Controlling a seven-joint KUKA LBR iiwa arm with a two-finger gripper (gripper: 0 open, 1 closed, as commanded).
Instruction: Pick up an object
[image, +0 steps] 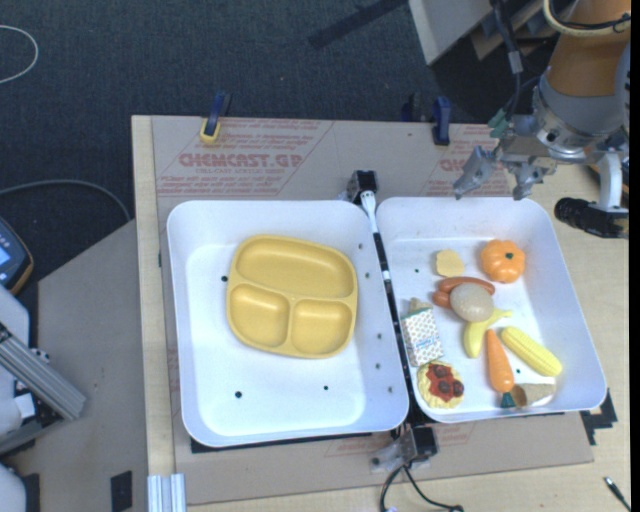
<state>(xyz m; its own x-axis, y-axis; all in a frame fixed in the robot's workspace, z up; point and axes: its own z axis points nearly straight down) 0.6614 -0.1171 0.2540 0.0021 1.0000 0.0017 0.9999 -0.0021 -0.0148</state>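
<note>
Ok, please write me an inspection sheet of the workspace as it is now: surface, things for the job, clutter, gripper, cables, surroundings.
Surface: brown board with red print, bearing two white bins side by side.
Job's things: right bin holds an orange pumpkin, carrot, corn cob, banana, egg lying on a sausage, small pizza, patterned packet, yellow slice.
Clutter: left bin holds a yellow divided plate.
Gripper: gripper open, above the far edge of the right bin, holding nothing.
Cables: thin cable on the floor at left; wires at the near edge.
Surroundings: dark carpet; clamps on the board's far edge.
</note>
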